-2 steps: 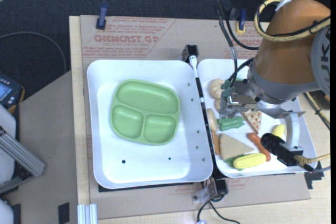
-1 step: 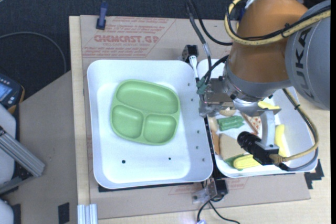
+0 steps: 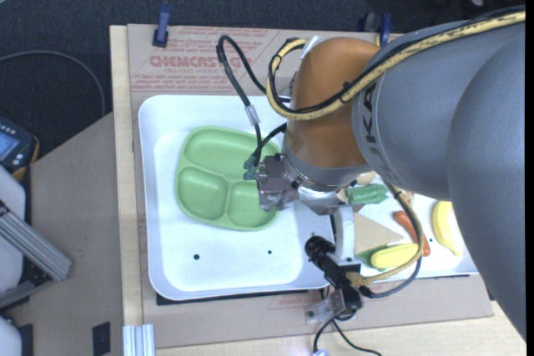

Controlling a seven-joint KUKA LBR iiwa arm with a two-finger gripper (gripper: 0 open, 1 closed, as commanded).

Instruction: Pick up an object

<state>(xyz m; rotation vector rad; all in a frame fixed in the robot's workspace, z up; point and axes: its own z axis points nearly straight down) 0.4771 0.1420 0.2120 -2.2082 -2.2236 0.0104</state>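
While the pincer (image 3: 269, 189), its state untellable, hangs low, the green tray (image 3: 213, 175) lies beneath.

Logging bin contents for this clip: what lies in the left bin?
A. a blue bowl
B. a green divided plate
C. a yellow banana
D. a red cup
B. The green divided plate lies in the left bin, with the gripper over its right edge; the banana sits in the other bin.
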